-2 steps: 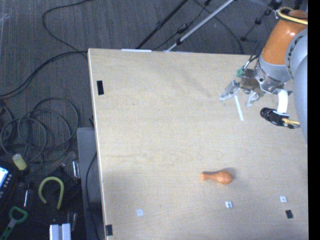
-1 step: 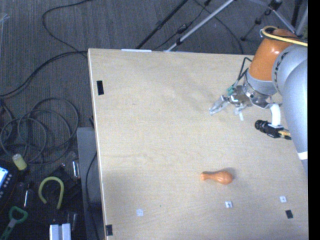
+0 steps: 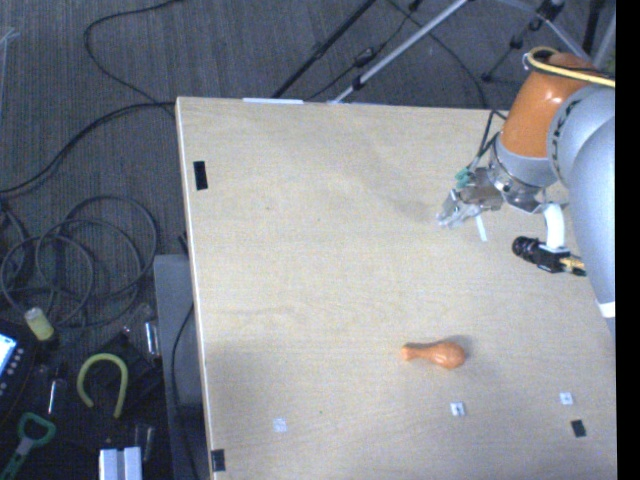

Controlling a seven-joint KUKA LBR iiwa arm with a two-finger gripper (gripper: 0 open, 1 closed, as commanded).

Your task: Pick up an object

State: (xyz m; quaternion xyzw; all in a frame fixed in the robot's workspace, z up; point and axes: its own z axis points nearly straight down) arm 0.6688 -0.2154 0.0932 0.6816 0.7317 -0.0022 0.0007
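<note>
Orange pear-shaped object (image 3: 436,354) on wooden bench (image 3: 300,268), gripper (image 3: 458,210) well apart

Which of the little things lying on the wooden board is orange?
The pear-shaped orange object near the bottom middle of the board. The other small bits close by, like the white marker and black marker, are flat squares, not orange.
</note>
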